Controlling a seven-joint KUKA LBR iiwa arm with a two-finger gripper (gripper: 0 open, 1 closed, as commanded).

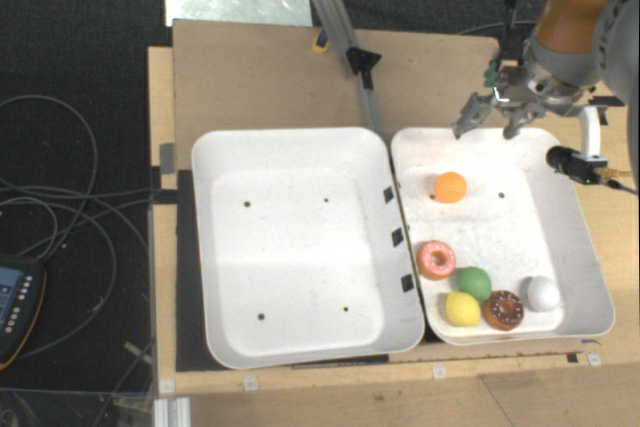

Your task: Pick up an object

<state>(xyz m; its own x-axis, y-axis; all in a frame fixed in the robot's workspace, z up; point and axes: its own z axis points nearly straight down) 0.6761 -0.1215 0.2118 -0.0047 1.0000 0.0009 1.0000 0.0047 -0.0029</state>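
Note:
My gripper point(490, 127) hangs open above the far edge of the right bin point(580, 245), with nothing between its fingers. An orange ball point(450, 187) lies in that bin just below and left of the gripper. Near the bin's front sit a pink-iced donut point(436, 260), a green ball point(474, 282), a yellow ball point(462, 309), a chocolate donut point(503, 310) and a white ball point(542, 294), bunched close together.
The left bin point(300, 245) lies beside the right one, joined by dark clips point(396, 237). A slanted metal pole point(335, 5) crosses the bench's far side. Cables trail on the dark floor at left.

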